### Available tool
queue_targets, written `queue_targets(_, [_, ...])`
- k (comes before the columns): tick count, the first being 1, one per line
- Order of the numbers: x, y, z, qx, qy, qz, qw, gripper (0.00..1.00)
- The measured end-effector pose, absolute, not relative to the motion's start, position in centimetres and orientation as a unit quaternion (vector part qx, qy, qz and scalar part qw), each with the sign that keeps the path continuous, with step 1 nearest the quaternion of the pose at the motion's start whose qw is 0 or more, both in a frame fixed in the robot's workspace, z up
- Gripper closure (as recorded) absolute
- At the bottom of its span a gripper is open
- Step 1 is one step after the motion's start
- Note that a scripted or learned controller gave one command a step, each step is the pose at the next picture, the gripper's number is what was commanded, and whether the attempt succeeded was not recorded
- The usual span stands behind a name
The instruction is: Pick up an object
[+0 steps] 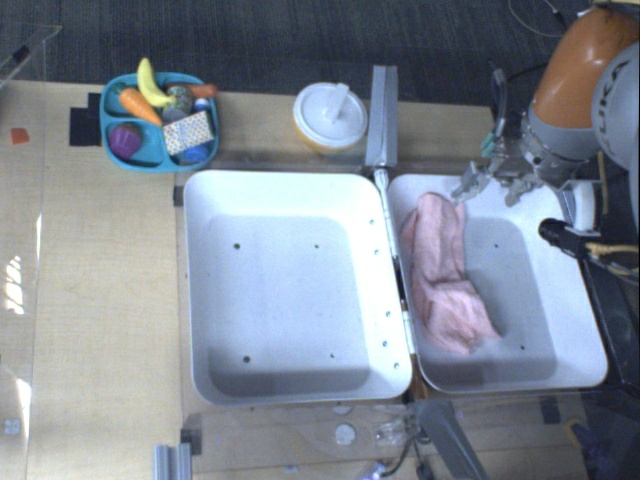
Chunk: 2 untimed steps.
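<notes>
A crumpled pink cloth point(443, 276) lies along the left side of the right bin point(540, 368). My gripper point(495, 183) hangs over the far edge of that bin, up and to the right of the cloth, apart from it. Its two fingers are spread, with nothing between them. The grey arm with its orange band point(580, 38) comes in from the upper right.
The left bin point(290, 378) sits beside the right one, with a metal divider point(381, 118) at the back between them. A blue tray of toy food point(160, 118) and a white lidded cup point(330, 116) stand on the bench behind the left bin.
</notes>
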<state>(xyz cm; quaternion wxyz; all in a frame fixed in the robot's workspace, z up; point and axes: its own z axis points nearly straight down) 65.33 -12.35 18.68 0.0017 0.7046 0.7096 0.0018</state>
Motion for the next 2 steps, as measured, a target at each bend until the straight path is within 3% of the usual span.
queue_targets(1, [66.7,-12.7,8.9,0.69,0.724,0.0038,0.005,0.0])
queue_targets(2, [67.1,-12.7,10.8,0.676,0.737,0.0022,0.004,0.0])
